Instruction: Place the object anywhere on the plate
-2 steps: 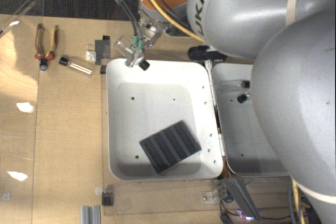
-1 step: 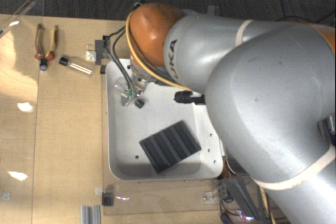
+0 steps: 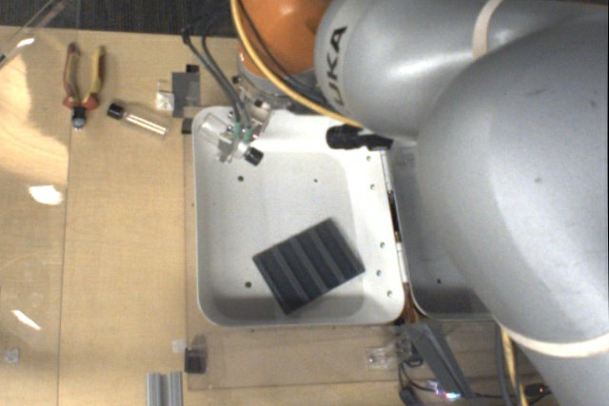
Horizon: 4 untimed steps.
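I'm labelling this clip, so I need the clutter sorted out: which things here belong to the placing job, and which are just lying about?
Job:
- gripper
- dark ribbed plate
- left bin

Lying about:
- red-handled pliers on the bench
- small clear tube beside them

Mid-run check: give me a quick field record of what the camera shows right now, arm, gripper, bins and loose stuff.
arm: reaches in from the right, over the left bin
gripper: at the left bin's upper left corner
held: nothing visible between the fingers
left bin contents: dark ridged slab, lying tilted near the lower wall
right bin: mostly hidden by the arm
bench, left of the bins: pliers, small vial
object on plate: cannot tell
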{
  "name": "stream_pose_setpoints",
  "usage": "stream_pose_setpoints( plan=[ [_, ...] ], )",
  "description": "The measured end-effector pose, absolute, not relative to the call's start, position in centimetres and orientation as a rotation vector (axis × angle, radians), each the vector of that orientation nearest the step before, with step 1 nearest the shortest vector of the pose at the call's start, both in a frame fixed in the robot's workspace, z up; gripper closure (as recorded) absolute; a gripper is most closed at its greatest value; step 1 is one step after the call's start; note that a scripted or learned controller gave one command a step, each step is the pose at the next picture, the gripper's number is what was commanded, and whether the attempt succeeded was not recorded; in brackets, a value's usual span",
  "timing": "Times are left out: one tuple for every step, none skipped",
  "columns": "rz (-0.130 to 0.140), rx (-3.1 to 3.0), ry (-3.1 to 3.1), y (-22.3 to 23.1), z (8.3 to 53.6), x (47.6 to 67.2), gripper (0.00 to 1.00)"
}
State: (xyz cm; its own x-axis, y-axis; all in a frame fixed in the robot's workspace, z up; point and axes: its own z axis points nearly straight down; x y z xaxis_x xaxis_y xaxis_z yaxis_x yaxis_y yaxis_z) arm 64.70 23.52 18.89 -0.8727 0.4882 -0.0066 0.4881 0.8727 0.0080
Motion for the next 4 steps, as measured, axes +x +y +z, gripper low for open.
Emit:
stream_pose_setpoints(
  plan=[
    [0.008, 0.838, 3.021, 23.5, 22.8, 65.6, 1.0],
    [0.006, 0.806, 3.03, 23.6, 24.5, 65.7, 1.0],
    [0.007, 0.564, 3.083, 23.6, 24.2, 66.0, 1.0],
    [0.007, -0.094, 3.132, 23.6, 23.4, 66.0, 1.0]
  ],
)
